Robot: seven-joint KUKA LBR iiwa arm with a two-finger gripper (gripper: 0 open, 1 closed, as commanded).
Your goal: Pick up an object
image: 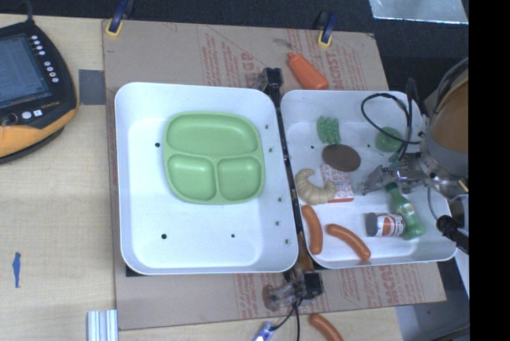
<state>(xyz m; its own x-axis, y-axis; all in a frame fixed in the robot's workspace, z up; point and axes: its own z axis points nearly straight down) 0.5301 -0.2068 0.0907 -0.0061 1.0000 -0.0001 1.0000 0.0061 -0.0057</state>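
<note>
My gripper (389,178) hangs low over the right side of the right bin (296,112), reaching in from the arm (448,128) at the right edge. Just below it lies a green bottle (405,212) beside a small red-and-white can (386,225). Further left in this bin are a beige croissant (313,186), a white and red packet (341,186), a brown disc (343,157), a green ridged piece (327,128) and two sausages (311,225) (349,241). A round green item (388,139) sits near the black cable. I see nothing between the gripper's tips.
The left bin (139,228) holds a green divided plate (213,156). An orange carrot (307,71) and another sausage (327,325) lie outside the bins on the cardboard. A teach pendant (32,88) rests at the far left. Clamps (325,29) hold the cardboard.
</note>
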